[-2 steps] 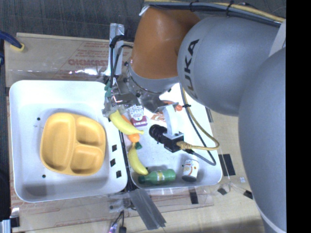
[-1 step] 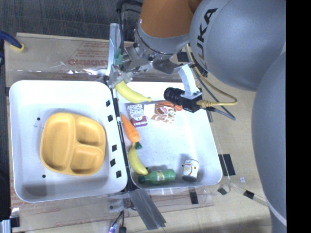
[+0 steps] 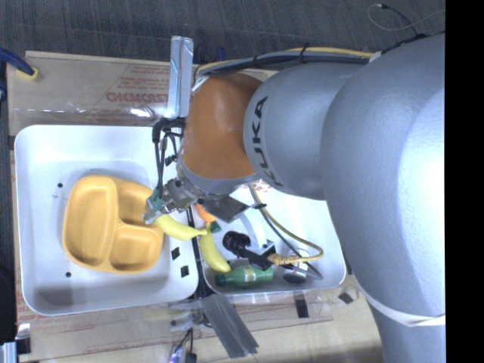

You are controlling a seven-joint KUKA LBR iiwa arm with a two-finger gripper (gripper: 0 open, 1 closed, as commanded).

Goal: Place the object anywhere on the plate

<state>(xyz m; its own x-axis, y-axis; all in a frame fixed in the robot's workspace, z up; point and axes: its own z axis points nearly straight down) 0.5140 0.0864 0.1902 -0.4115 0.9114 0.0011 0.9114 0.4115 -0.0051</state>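
A yellow divided plate lies in the left white bin. My gripper hangs over the plate's right rim, at the wall between the two bins. It is shut on the left end of a yellow banana. The banana sticks out to the right, across the dividing wall, and looks lifted off the bin floor. The arm's orange band and grey body hide most of the right bin.
In the right bin lie a second yellow banana, a green bottle along the front wall, and a small orange piece near the divider. Bare floor surrounds the plate in the left bin.
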